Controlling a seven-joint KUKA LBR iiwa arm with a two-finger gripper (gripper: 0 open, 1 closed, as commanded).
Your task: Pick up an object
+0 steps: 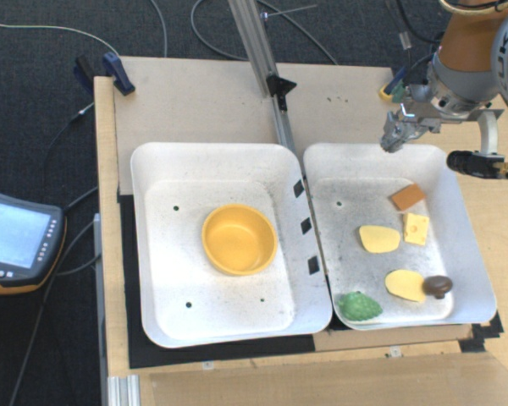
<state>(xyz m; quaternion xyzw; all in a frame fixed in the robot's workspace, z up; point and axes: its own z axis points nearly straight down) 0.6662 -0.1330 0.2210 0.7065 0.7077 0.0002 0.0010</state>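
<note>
Two bins (152, 176) on the bench — yellow bowl (239, 239) left, food pieces right. Gripper (394, 138) hangs over the right bin's (466, 227) far rim — fingers' state unclear.

A bowl (239, 238) sits in the left bin (152, 176).

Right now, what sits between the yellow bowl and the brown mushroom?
In the camera view, between the yellow bowl and the brown mushroom lie the bins' rims and two yellow pieces.

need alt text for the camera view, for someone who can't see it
A robot gripper hovers over the far rim of the right white bin, which holds six small food-like pieces; the nearest is an orange block. The left bin holds a yellow bowl.
</note>
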